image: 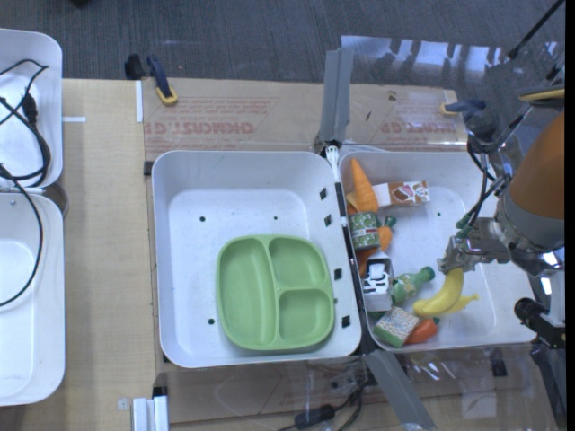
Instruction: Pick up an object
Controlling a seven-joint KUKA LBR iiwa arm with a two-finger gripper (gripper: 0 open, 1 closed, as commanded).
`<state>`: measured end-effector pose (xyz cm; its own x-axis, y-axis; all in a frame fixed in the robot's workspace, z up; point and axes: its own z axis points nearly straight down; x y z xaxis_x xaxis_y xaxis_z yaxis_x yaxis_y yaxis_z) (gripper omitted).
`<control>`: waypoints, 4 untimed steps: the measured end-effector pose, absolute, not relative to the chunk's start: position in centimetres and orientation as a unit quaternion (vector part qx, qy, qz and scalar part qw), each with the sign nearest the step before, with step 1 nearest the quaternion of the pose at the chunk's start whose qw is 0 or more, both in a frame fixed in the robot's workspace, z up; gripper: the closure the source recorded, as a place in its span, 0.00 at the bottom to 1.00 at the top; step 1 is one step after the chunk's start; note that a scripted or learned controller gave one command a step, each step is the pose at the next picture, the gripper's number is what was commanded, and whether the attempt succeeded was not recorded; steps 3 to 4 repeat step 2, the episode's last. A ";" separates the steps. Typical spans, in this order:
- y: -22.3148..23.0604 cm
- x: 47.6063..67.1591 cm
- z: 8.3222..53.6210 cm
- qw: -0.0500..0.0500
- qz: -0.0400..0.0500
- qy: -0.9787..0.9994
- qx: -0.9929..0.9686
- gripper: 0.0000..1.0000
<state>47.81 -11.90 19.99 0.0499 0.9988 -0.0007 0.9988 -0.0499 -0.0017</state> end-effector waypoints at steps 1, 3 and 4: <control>-7.7 50.1 24.0 0.000 0.001 -0.692 -0.722 1.00; -7.8 50.1 24.8 0.001 0.003 -0.692 -0.721 1.00; -7.8 50.1 24.8 0.001 0.003 -0.692 -0.721 1.00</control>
